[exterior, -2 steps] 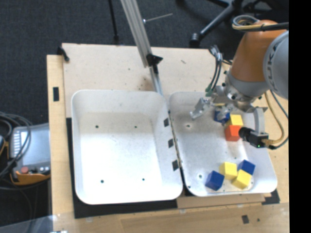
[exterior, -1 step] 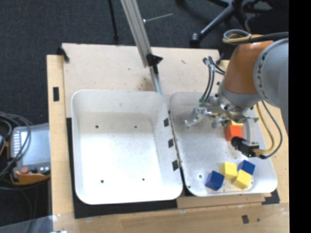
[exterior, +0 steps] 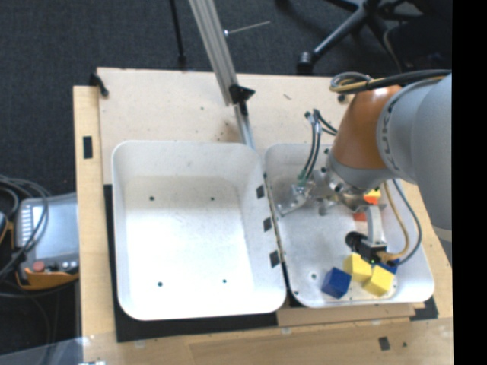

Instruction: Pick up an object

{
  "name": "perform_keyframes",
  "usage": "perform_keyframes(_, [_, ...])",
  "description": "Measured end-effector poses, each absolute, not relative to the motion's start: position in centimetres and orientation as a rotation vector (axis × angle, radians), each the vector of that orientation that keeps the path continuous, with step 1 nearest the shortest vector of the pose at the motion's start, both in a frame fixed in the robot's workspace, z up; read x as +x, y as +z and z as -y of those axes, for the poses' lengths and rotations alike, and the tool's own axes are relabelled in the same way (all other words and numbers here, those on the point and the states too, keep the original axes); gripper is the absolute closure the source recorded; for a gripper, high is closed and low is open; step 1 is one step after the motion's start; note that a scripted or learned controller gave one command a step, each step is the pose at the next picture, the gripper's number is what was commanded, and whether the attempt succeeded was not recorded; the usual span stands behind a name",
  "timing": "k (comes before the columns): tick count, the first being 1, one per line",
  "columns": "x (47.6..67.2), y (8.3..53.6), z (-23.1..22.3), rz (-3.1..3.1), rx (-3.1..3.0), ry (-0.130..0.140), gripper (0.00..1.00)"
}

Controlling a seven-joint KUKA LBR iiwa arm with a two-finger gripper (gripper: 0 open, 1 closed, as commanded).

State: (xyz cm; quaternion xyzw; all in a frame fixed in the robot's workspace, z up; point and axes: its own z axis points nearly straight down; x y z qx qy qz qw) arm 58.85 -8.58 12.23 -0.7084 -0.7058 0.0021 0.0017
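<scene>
Your hand point(exterior: 293, 198): low in right bin point(exterior: 304, 166), finger state unreadable | blue block point(exterior: 335, 282), two yellow blocks point(exterior: 369, 272) at near right corner | arm point(exterior: 380, 131) overhangs bin's far part | left bin point(exterior: 190, 226) alongside

From my screen, the wooden bench point(exterior: 167, 105) fills the middle, pale and speckled, and I place everything else around it. Dark grey carpet point(exterior: 91, 21) surrounds the bench on its far and left sides. Beyond the bench's far right corner I see the black wheeled base of an office chair point(exterior: 342, 17). A silver metal rail point(exterior: 213, 40) slants up from the bench's far middle. Left of the bench lie black cables point(exterior: 11, 204) and a grey handheld controller point(exterior: 42, 238) with an orange underside.
</scene>
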Motion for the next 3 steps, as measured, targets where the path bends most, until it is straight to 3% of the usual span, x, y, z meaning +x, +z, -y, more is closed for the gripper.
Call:
perform_keyframes(1, [59.1,13.7,8.7,2.209,-2.237,-0.004,1.00])
perform_keyframes(3, [59.6,21.3,9.3,2.222,-2.227,-0.005,1.00])
